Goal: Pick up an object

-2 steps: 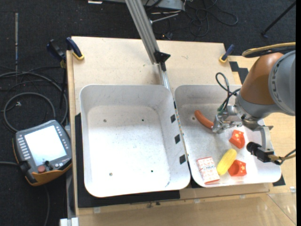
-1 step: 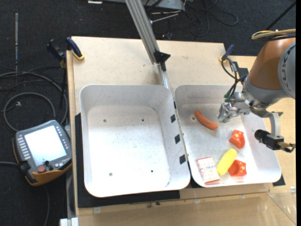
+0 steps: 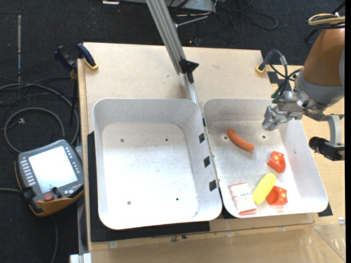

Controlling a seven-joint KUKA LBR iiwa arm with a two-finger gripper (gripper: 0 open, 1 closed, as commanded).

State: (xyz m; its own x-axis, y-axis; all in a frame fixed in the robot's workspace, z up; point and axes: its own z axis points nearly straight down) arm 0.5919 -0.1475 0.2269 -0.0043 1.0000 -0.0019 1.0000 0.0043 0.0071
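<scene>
You see the arm (image 3: 323, 64) at three o'clock: a rounded orange band sits over a grey wrist housing. A black cable (image 3: 281, 70) loops off the wrist toward eleven o'clock. Below it, the gripper (image 3: 272, 120) is a small metallic grey block with pale, angular faces and darker edges.

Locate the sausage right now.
The sausage lies in the right bin, toward its upper middle, down-left of the gripper and up-left of a red block.
</scene>
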